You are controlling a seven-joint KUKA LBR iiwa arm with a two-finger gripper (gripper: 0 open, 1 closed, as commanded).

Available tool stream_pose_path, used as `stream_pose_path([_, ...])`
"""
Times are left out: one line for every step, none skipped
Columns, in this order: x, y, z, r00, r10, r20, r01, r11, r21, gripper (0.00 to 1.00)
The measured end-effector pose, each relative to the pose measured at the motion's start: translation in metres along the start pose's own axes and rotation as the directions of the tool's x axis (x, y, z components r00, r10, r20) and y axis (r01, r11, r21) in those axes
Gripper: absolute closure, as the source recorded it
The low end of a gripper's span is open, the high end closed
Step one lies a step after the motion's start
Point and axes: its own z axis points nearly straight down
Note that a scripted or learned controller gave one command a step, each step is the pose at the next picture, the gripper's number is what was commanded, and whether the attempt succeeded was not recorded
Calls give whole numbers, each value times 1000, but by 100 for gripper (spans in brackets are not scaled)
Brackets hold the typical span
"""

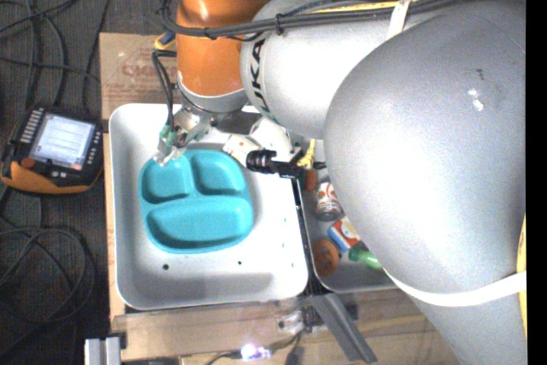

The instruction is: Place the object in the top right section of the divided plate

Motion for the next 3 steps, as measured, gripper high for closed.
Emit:
stream_pose_path([-27, 31, -15, 980, -197, 2, 197, 980, -1, 100])
stream_pose_path([21, -34, 38, 960, -281, -3, 281, 960, -1, 100])
stream_pose_path([85, -79, -2, 971, -237, -6, 237, 971, -2, 100])
